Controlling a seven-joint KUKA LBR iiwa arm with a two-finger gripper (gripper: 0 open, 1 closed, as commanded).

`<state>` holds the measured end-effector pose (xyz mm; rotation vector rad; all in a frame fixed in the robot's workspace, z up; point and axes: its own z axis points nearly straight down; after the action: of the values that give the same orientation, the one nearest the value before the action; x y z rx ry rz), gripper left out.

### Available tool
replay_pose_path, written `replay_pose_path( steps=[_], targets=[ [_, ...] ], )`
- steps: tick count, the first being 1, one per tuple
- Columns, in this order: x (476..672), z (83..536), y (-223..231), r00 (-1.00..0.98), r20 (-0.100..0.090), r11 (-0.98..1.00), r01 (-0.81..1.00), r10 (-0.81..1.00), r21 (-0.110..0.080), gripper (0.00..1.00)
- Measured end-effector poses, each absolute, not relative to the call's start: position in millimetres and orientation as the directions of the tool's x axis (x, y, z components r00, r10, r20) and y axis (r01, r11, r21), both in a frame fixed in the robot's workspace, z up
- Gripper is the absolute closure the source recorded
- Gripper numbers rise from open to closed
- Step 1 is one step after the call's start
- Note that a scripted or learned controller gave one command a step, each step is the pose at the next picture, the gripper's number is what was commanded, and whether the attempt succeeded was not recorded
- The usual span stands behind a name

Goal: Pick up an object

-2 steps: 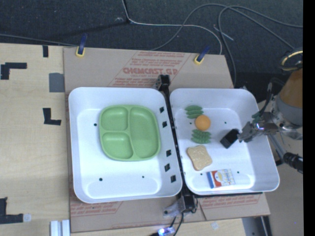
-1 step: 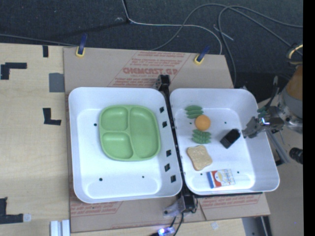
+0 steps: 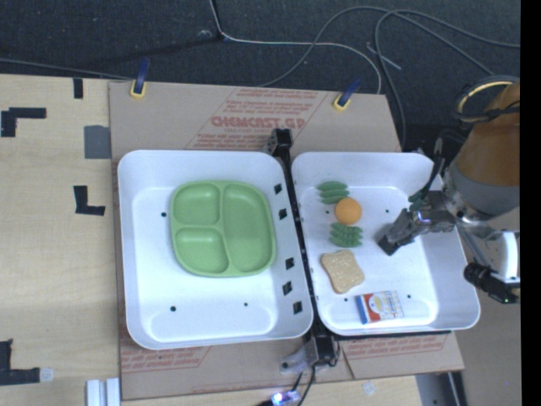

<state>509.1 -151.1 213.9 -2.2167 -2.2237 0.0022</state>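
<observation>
We see the gripper (image 3: 390, 242) hanging low in the right bin (image 3: 439, 307), and we cannot tell from here how it is set. The nearest things lie to its left: the orange ball (image 3: 347, 211) sits a little up and left of it, with a green piece (image 3: 346, 234) just under the ball. The bread slice (image 3: 342, 271) lies down and left of the gripper, so we judge the coming move goes leftward.

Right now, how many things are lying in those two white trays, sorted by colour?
Green: 3, the divided plate in the left bin, plus two leafy pieces in the right bin
Orange: 1, a round fruit
Tan: 1, a bread slice
White with red and blue: 1, a small packet
Total: 6
</observation>
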Motion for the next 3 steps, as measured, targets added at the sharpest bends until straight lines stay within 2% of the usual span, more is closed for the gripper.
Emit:
replay_pose_path(
  steps=[1,3],
  targets=[
    [513.8,210.4,-104.1,-0.004,0.001,0.004,1.0,1.0,-0.002,1.0],
    [506.2,219.9,7.8,-0.007,0.002,0.007,1.0,1.0,-0.002,1.0]
  ],
)
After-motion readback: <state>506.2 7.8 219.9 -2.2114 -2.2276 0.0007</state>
